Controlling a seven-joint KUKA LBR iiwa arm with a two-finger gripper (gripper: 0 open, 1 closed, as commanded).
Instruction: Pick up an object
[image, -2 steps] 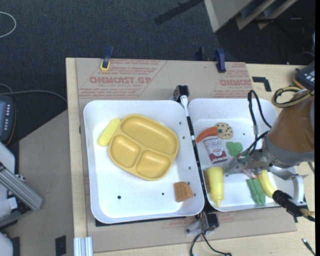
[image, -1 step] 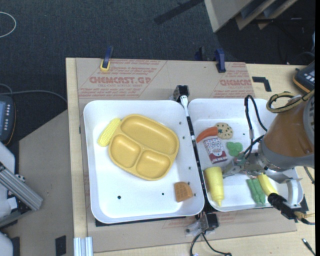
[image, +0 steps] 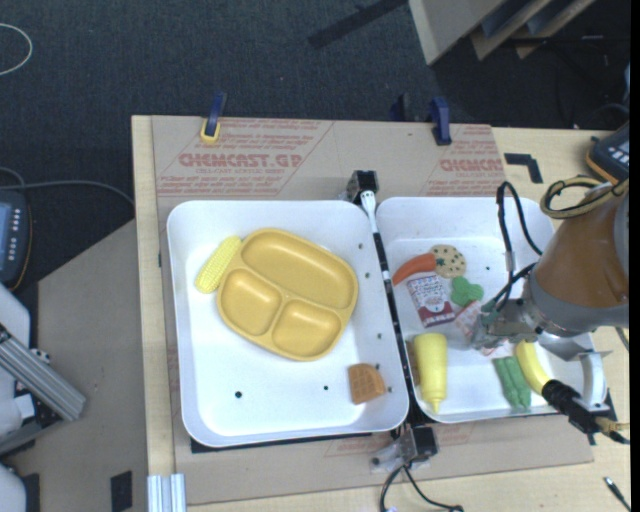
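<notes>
Nothing lifted yet: pincer (image: 487, 330), grip state unclear, sits low at the red packet's (image: 429, 300) four o'clock.

My arm (image: 590, 270) is grey with an orange band. Both bins (image: 200, 300) are white. In the left one: a yellow tray (image: 285, 292), yellow corn (image: 217, 263), a brown cracker (image: 366, 382). In the right: an orange carrot (image: 413, 267), a speckled tan cookie (image: 447, 261), a red-and-white packet (image: 430, 299), a yellow bottle (image: 431, 368), a green pod (image: 513, 383).
</notes>
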